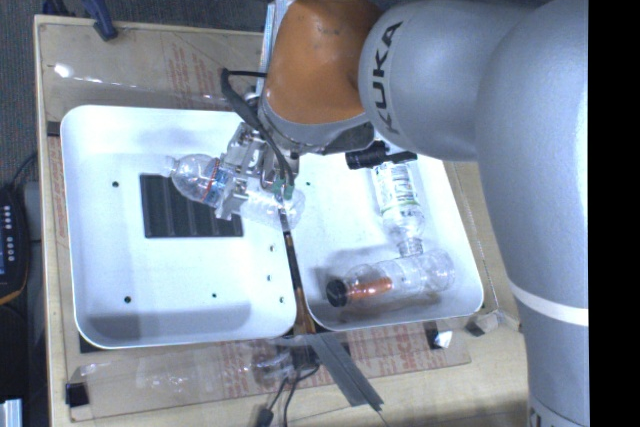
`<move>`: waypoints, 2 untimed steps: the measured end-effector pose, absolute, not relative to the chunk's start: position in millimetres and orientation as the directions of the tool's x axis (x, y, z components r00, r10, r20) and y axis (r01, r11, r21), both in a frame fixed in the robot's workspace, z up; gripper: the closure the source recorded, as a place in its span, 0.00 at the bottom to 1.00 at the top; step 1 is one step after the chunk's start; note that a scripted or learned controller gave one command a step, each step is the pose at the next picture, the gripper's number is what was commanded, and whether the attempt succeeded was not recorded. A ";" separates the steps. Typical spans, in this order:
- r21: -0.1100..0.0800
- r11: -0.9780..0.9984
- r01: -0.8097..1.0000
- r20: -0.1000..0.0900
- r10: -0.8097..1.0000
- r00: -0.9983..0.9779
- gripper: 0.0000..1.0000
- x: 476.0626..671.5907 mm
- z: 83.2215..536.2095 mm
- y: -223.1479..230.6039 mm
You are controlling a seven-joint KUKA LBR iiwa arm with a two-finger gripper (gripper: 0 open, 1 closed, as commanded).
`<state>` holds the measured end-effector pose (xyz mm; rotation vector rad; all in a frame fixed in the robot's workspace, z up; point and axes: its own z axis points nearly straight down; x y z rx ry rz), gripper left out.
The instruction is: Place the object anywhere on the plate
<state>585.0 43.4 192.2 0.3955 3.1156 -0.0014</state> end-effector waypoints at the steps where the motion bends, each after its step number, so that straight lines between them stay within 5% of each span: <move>1: -0.001 0.968 0.249 -0.001 0.249 -0.968 0.00 585.0 192.2 43.7; 2: -0.001 0.969 0.246 -0.003 0.246 -0.969 1.00 585.8 202.3 43.9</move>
